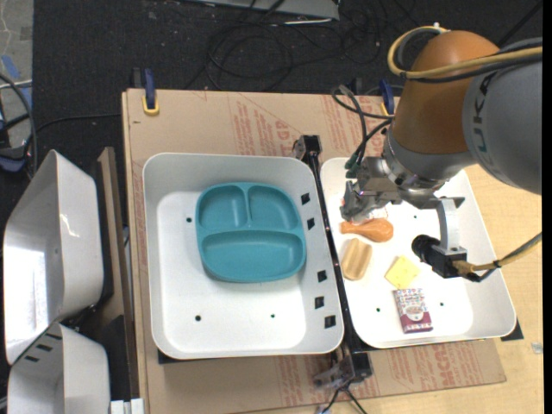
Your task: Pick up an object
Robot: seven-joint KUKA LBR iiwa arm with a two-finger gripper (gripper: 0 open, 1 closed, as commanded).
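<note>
Gripper (pixel 358 203) hanging low in right bin (pixel 492 313), just above orange drumstick toy (pixel 368 228); finger opening impossible to tell, no grasp visible. Step: approaching for pick. Next move probably needing descent centred on toy, then closing

A: Colours?
B: Teal divided plate (pixel 251 233) in a white bin (pixel 164 257); orange drumstick (pixel 367 228), tan roll (pixel 355 258), yellow slice (pixel 402 272).
A: The carton (pixel 413 309)?
B: Maroon-and-white print (blurry).
</note>
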